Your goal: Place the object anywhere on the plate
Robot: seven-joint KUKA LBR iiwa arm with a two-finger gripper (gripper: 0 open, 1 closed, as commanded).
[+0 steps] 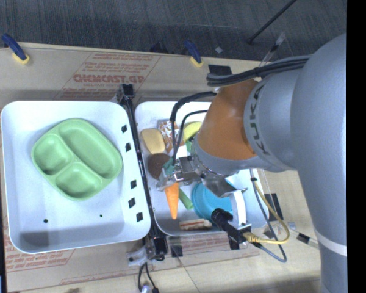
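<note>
Camera view, landmark: the green plate (77,158), a three-part dish lying in the left bin (24,224) with nothing on it.
Camera view, my arm: I reach in from the right, far side of the plate, bent over the right bin (152,112). My orange band (229,124) sits above the pile, and the wrist points down and toward the plate.
Camera view, my gripper (174,174): low among the items, just past the divider from the plate. Whether it is clenched, released or grasping something, I cannot tell; my own wrist covers it.
Camera view, the object: every candidate lies in the right bin, well apart from the plate. An orange carrot (172,202) lies just below my gripper, a brown piece (157,162) beside it on the plate side, and a tan bun (152,141) above that. A blue bowl (204,201) and a yellow piece (192,129) lie farther from the plate.
Risk, crowding: the items touch one another, so I judge a close here may pinch two things or nudge the carrot aside.
Risk, the carry: a shallow hold could let the object drop at the divider between bins, short of the plate.
Progress: judged early, nothing placed yet.
</note>
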